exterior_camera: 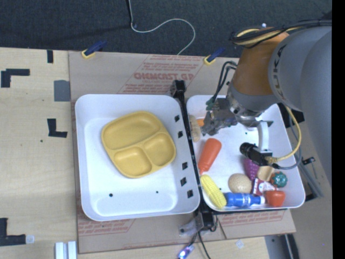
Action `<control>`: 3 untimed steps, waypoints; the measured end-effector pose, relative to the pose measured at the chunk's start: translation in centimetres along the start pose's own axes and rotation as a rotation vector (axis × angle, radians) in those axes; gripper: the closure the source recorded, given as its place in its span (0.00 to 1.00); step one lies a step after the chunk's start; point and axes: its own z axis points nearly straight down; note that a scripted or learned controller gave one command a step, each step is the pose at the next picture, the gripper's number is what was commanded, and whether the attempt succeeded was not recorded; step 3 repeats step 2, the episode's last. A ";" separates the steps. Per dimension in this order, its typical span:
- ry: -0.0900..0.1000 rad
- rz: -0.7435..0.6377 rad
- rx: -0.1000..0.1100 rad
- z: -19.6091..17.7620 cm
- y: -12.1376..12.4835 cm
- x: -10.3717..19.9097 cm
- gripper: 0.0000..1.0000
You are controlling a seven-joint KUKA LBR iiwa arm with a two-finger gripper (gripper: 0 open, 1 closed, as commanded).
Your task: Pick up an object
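The hand hangs low over the right bin, near its far left corner; whether it is wide, narrow or holding anything cannot be told. Just below it lies an orange carrot. Farther toward the near wall lie a corn cob, a blue bottle and a potato. To its left, the left bin carries a yellow divided plate.

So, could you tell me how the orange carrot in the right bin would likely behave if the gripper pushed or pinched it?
The carrot looks rounded and tapered, so it would probably roll or pivot when pushed. Its smooth, plastic-looking surface might slip between fingers. It lies apart from the corn, so it has room to move.
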 end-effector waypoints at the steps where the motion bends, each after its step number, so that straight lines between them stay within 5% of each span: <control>1: -0.002 0.000 -0.007 -13.4 -6.1 3.2 1.00; 2: -0.003 0.000 -0.001 -18.8 -8.3 6.5 1.00; 3: -0.003 0.000 -0.001 -18.8 -8.3 6.5 1.00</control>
